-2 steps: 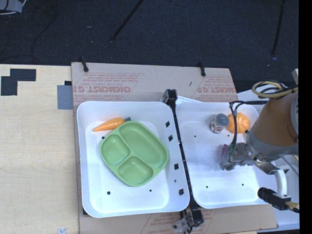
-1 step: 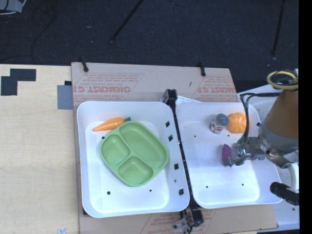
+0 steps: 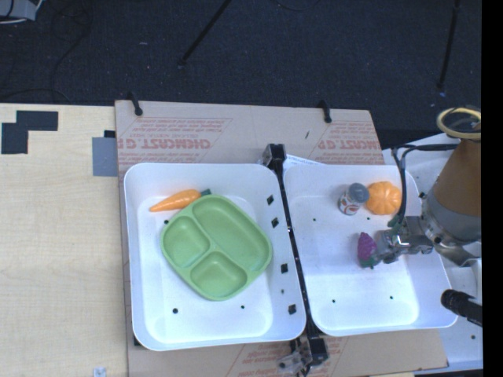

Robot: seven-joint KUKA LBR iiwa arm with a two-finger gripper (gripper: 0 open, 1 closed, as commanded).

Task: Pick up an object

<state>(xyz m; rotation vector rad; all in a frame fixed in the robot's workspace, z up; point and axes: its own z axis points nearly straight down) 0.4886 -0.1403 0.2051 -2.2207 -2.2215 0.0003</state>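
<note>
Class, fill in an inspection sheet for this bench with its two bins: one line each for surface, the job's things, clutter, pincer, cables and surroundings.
Surface: cardboard sheet under two white bins, left bin and right bin.
Job's things: green divided plate and orange carrot in the left bin; purple toy, small can and orange fruit in the right bin.
Clutter: nothing seen.
Pincer: pincer right beside the purple toy; a grasp cannot be confirmed.
Cables: black cable looping above the arm.
Surroundings: wooden bench top at left, dark floor behind.
</note>
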